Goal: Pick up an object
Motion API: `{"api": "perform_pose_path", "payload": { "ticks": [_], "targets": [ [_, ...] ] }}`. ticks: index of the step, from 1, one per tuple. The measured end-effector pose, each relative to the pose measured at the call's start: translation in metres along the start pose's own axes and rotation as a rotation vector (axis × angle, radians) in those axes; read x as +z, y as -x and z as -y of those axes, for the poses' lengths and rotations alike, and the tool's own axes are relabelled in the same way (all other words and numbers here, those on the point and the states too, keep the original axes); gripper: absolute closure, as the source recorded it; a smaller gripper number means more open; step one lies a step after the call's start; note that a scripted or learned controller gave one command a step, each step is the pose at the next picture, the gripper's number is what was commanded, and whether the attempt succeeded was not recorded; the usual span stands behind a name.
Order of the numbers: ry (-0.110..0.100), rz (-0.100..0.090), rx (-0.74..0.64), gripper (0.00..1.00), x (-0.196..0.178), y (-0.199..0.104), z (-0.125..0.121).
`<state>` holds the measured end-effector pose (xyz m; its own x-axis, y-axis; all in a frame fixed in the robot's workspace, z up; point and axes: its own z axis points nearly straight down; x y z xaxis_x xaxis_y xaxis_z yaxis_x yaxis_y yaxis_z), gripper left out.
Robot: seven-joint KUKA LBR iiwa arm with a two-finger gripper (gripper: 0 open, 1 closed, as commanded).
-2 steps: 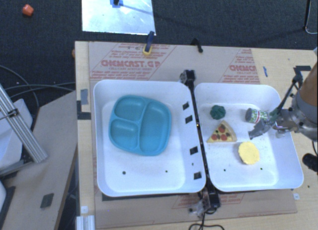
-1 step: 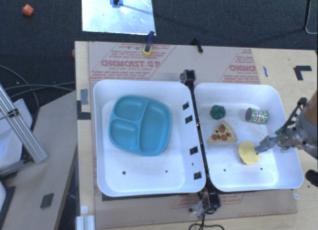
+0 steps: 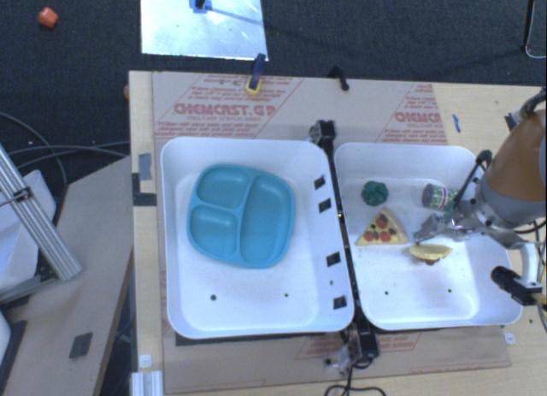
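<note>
Four small things lie in the right bin [image 3: 402,317] — the gripper [image 3: 427,233] hovers at three o'clock, just above the yellow piece [image 3: 429,253]; its grasp I cannot tell. Approach step: next, descend squarely.

Right bin [image 3: 410,304]: four small objects lie in its upper half. A dark green, rounded lump [image 3: 374,192] sits toward the bin's left, with a flat pizza slice [image 3: 382,230], yellow with red spots, just below it and apart from it, its tip pointing up toward the lump. A small can [image 3: 435,195] with a green-and-white label lies on its side to the right of the lump, and a pale yellow, wedge-like piece [image 3: 429,252] lies flat below the can, to the right of the slice.
</note>
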<state>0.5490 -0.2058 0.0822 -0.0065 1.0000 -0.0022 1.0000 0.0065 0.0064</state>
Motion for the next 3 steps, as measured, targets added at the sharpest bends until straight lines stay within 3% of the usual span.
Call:
{"api": "perform_pose_path", "payload": {
  "ticks": [1, 2, 3],
  "targets": [
    [-0.002, -0.003, -0.003, 0.0, -0.003, -0.064, -0.027],
    [-0.006, 0.001, 0.013, 0.0, -0.039, 0.003, 0.028],
    [-0.009, -0.003, 0.007, 0.0, -0.001, 0.0, 0.064]
  ]
}}
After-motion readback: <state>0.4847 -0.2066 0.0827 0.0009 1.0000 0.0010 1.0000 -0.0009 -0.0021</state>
